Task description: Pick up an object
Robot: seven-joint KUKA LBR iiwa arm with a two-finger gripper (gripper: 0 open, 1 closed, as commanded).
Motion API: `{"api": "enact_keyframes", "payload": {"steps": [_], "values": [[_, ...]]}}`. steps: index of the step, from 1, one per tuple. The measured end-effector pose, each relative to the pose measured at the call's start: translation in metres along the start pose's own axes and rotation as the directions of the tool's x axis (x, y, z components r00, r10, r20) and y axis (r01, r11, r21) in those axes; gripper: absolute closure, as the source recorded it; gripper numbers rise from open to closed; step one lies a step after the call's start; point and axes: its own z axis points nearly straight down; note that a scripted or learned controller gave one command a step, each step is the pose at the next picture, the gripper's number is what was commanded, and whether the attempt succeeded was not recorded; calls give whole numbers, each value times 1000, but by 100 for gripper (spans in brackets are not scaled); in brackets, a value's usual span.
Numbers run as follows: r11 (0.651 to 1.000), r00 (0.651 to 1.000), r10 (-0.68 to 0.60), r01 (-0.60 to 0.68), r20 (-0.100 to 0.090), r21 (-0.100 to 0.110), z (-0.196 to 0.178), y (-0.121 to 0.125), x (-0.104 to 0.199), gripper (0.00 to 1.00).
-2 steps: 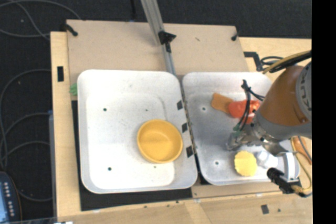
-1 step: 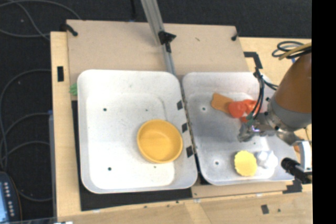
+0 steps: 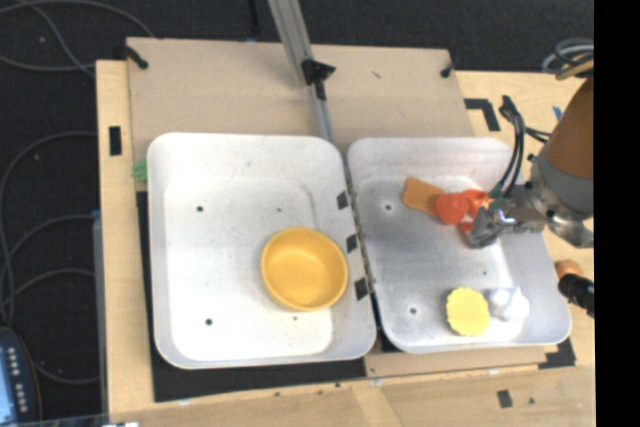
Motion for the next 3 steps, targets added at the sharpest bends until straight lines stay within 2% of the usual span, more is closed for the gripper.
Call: {"api": "enact_keyframes", "payload": {"steps": [1,2,3], "values": [[1000,1000,-1,1,-1,1,-44,2,3,100],[1000,1000,-1,1,-1,8,-31,21,50,100],[1000,1000,-1,1,-2,10,-26,28,95,100]]}}
